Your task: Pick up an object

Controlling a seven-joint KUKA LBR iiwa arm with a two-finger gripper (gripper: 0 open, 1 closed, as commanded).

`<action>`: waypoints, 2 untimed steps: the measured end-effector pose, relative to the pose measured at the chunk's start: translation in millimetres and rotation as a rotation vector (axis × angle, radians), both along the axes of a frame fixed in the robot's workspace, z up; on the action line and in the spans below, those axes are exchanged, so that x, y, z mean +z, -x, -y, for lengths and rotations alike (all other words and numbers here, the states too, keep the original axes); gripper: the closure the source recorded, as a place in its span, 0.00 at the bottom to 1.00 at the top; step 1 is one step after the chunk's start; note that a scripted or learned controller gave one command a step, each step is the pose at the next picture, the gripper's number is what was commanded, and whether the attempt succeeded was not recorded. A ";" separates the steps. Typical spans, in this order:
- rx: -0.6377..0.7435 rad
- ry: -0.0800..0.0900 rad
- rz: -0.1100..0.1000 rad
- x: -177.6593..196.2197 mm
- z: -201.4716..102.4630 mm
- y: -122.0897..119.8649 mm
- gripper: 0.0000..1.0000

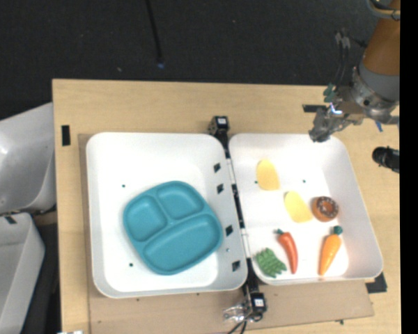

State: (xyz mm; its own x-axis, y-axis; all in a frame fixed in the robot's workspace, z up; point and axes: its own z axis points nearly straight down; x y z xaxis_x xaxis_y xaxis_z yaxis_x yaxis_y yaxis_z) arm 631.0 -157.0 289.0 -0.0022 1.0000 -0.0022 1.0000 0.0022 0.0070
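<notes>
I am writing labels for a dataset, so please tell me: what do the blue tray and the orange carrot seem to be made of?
The blue tray looks like moulded plastic with a matte finish: one even colour, rounded rims, three pressed compartments. The orange carrot looks like a toy, probably plastic or rubber: smooth, very uniform orange, with a small green top. The picture is too coarse to say which.

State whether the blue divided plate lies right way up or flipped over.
Right way up: the blue divided plate shows its three compartments facing up in the left bin.
</notes>
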 end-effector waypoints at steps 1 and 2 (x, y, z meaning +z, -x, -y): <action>0.003 -0.002 -0.006 1.3 -52.8 13.4 1.00; 0.002 -0.002 -0.008 -7.6 -91.7 30.1 1.00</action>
